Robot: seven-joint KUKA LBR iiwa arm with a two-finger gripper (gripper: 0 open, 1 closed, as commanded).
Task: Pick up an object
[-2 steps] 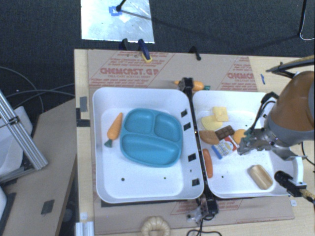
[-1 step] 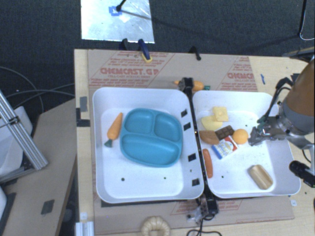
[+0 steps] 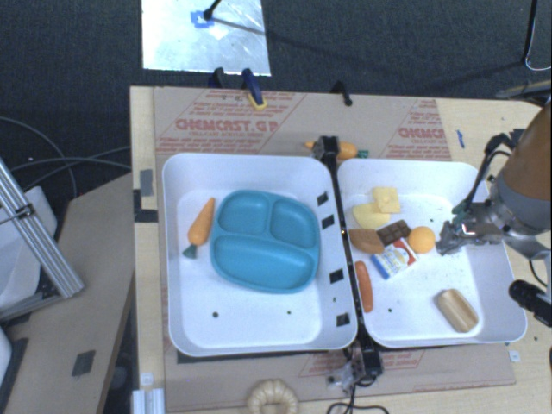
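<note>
Brown worktop [image 3: 285,115], two white bins, arm reaching in from the right.
Left bin [image 3: 185,309] holds a blue tray [image 3: 263,240] and carrot [image 3: 200,222]; right bin [image 3: 492,317] holds the pincer [image 3: 448,239] beside an orange ball [image 3: 422,240], its grip impossible to tell.
</note>
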